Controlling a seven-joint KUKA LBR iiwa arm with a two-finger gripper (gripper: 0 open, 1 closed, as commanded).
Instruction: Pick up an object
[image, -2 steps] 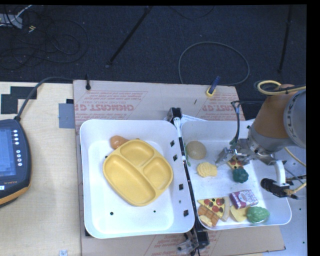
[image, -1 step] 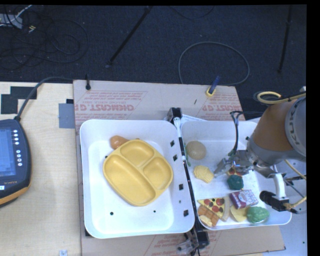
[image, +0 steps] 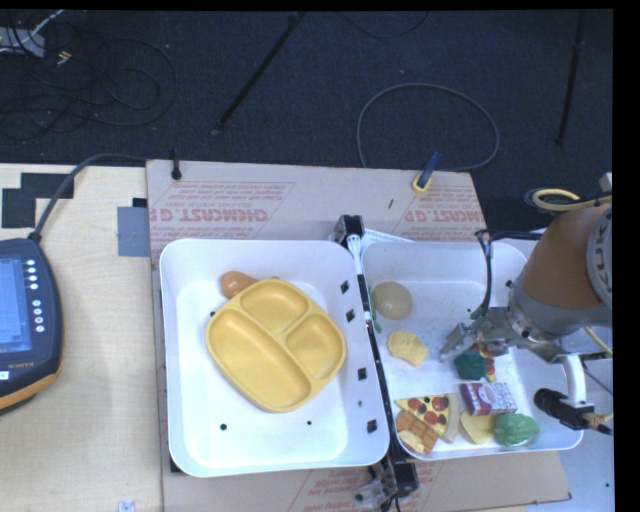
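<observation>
Over the right bin (image: 440, 262), at the right of the frame, we see the gripper (image: 462, 340) above a teal toy (image: 470, 365). We cannot tell how it is set. Pizza (image: 424, 414) lies at the bin's lower edge.

Floor (image: 250, 60) at far side: dark blue-black carpet, w/ loose black cables (image: 430, 110) looped across it and thin black rods lying at angles. Bench top (image: 90, 430): pale wood, left and near. Brown cardboard sheet (image: 300, 200) w/ red print covers bench centre. Grey patch (image: 131, 230) near cardboard's left edge. Handheld control pendant (image: 25, 320), grey w/ orange trim, at far left. Lighting even, no hard shadows.
</observation>
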